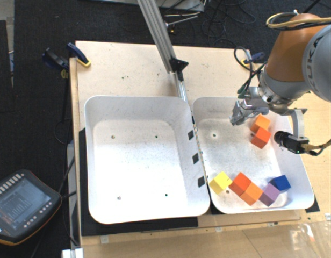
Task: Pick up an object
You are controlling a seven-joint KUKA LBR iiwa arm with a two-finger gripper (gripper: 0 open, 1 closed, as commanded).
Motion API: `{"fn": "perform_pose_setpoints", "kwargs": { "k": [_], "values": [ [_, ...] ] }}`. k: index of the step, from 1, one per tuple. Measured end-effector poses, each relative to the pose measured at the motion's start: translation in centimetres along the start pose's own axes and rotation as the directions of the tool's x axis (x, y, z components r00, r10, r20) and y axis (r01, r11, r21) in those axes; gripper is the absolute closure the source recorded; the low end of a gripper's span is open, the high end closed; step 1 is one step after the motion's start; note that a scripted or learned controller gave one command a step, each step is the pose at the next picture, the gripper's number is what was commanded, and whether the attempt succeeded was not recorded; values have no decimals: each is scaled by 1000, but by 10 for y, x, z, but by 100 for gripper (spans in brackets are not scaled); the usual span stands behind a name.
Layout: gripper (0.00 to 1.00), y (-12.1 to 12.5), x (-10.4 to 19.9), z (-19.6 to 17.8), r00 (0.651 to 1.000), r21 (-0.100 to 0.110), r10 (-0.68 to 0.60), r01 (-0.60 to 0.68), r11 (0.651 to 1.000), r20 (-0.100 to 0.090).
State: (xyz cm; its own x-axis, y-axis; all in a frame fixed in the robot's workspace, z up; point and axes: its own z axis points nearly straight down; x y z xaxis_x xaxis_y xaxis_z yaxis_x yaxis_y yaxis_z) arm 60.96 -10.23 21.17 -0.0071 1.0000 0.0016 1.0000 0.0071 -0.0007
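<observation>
The grey metal pincer, grip unclear, hangs just beside a small orange wooden block in the right white bin.

Right bin: five blocks along near edge, two blocks behind.

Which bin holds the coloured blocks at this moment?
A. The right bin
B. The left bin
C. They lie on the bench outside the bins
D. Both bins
A: the yellow block, blue block, purple block and the orange ones all lie in the right bin, under the gripper.
</observation>
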Motion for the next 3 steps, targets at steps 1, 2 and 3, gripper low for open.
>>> {"fn": "perform_pose_setpoints", "kwargs": {
  "k": [1,2,3],
  "values": [
    [100,-18,58,2,1000,1,-1,1,1000,-1],
    [100,-27,107,7,1000,1,-1,1,1000,0],
    [100,-31,156,8,1000,1,-1,1,1000,0]
  ]
}}
